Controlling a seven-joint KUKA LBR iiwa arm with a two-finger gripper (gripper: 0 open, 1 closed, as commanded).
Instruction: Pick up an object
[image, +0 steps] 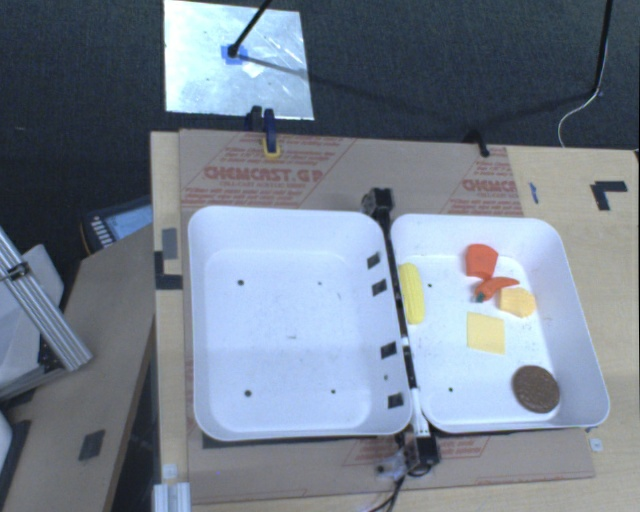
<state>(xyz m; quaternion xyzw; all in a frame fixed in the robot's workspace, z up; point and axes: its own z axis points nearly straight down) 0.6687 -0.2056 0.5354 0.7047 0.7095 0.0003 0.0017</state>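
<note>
The right bin (575, 300) holds several small objects. A yellow corn cob (411, 292) lies along its left wall. An orange carrot-like piece (483, 268) sits near the back, with a small yellow-orange chunk (518, 301) just to its right. A flat pale yellow square (487, 333) lies in the middle. A round brown cookie (536, 388) rests near the front right corner.
The left bin (200, 300) stands beside the right one, joined by black clips (388, 350) along the shared wall. Both rest on a cardboard sheet (300, 175). A shiny metal plate (237, 58) lies behind the bench. An aluminium bar (40, 310) slants at the left.
</note>
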